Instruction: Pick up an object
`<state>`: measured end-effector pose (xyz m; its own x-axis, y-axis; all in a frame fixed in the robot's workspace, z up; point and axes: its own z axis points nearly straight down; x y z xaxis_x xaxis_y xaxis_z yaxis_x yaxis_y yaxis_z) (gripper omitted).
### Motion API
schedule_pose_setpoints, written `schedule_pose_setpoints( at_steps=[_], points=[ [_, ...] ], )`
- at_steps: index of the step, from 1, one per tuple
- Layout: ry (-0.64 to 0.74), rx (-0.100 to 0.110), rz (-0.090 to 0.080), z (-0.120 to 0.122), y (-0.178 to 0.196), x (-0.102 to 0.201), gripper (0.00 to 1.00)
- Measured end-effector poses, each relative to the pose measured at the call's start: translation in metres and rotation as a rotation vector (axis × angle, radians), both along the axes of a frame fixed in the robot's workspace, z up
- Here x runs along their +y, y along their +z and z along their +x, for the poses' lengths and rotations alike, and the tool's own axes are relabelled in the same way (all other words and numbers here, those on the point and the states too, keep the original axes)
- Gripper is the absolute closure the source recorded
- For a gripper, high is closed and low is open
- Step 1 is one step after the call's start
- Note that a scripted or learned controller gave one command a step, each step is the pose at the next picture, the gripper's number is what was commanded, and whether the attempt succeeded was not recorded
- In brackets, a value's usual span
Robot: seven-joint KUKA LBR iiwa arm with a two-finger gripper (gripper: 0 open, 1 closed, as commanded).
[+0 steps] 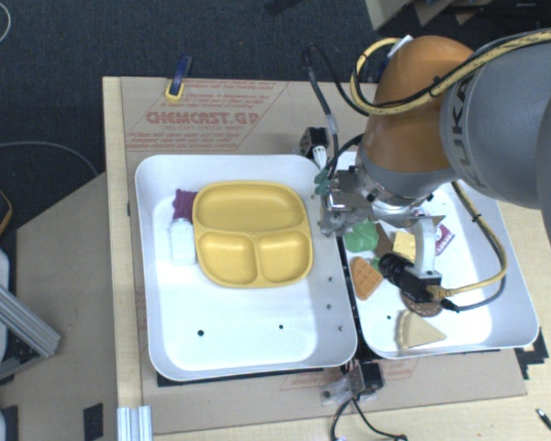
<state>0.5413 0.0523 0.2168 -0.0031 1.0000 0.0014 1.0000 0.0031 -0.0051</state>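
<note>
my gripper (342, 211) hangs at the right bin's (510, 288) left edge over a green toy (360, 238); grip state i cannot tell. it looks light and soft, so i'd pinch across its middle.

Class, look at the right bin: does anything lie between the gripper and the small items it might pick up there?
Nothing visible does. The gripper hangs over the right bin, directly above the green piece. The orange waffle-like piece and the pale wedge lie uncovered nearby. The arm's own wrist hides part of the bin.
</note>
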Motion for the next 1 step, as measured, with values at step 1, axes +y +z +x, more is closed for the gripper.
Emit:
schedule_pose_setpoints(
  at_steps=[1],
  points=[
    [-0.003, -0.005, -0.001, 0.0012, 0.0016, -0.0031, 1.0]
  ],
)
